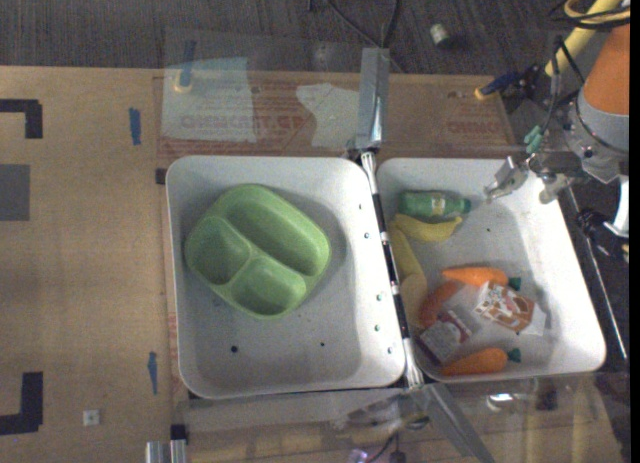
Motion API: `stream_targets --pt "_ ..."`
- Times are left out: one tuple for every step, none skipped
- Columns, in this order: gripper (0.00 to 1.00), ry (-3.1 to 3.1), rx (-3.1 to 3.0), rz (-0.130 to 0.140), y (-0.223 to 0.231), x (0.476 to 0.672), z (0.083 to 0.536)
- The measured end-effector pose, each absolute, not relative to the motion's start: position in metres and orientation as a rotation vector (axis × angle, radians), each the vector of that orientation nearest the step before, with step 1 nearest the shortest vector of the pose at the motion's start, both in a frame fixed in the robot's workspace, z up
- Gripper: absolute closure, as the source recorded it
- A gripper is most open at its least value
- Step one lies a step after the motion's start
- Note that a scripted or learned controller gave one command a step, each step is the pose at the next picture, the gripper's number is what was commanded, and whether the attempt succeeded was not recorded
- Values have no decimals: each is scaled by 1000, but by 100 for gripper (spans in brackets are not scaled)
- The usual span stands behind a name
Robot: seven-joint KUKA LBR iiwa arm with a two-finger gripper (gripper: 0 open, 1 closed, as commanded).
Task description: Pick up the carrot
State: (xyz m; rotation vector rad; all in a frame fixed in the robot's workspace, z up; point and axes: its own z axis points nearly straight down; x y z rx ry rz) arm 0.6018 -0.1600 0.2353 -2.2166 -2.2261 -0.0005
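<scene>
Gripper point(524, 180) over right bin's point(570, 251) far right corner, fingers spread apart, nothing between them; two carrots lower in that bin, one point(478, 276) mid-bin, one point(478, 361) by near wall; green divided plate point(258, 249) in left bin point(190, 351).

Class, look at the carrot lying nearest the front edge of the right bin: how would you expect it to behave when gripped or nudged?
The carrot looks smooth and glossy, probably slippery. Its rounded, tapered body may roll or pivot. Its tip seems to touch a packet, which may shift.
</scene>
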Motion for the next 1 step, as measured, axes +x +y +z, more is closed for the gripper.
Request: stream_targets --pt "0 -2530 -1872 -4 -174 606 88"
